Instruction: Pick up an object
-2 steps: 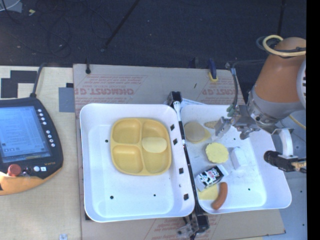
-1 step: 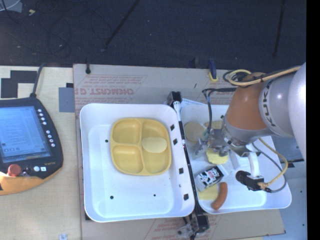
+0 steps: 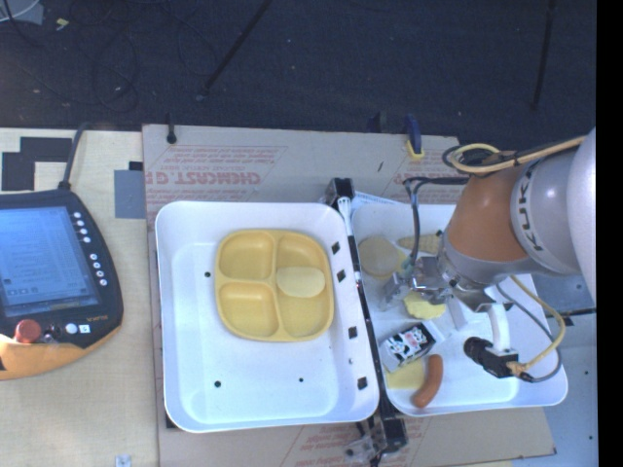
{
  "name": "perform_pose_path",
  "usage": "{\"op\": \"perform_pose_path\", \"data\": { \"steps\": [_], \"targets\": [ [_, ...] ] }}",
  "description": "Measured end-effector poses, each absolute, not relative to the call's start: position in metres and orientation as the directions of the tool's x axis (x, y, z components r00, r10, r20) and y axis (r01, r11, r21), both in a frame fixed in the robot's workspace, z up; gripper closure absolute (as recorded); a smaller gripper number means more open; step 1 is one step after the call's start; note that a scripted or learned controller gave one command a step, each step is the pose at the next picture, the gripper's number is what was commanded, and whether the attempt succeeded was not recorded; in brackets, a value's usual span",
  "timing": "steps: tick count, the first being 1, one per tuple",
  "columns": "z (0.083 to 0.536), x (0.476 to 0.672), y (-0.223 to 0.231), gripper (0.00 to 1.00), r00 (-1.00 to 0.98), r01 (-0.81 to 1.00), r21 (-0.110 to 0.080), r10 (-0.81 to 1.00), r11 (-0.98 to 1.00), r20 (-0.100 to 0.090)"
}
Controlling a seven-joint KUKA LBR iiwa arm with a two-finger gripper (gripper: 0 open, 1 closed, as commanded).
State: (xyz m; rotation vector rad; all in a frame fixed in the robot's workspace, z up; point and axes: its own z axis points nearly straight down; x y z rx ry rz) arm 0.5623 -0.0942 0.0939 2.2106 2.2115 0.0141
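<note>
The arm reaches into the right bin (image 3: 545,382), its claw (image 3: 414,288) low among the objects there, probably lined up for a grasp from above. How far the claw is spread, and whether it grips anything, I cannot tell. Just beside the claw lies a pale yellow piece (image 3: 424,306), the likeliest target. A round tan disc (image 3: 377,256) sits beyond the claw, a black-and-white card (image 3: 406,345) and a sausage (image 3: 428,381) nearer the camera. Well away from the claw, the left bin (image 3: 185,358) holds a yellow divided plate (image 3: 253,290) bearing a pale oval piece (image 3: 301,281).
</note>
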Motion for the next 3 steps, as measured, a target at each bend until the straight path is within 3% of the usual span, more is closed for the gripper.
{"op": "perform_pose_path", "data": {
  "steps": [1,3],
  "targets": [
    [0.089,0.608,-0.111,0.0,-0.003,1.0,0.004,1.0,0.003,-0.002],
    [0.089,0.534,-0.108,0.0,0.002,1.0,0.002,1.0,-0.002,0.0]
  ]
}}
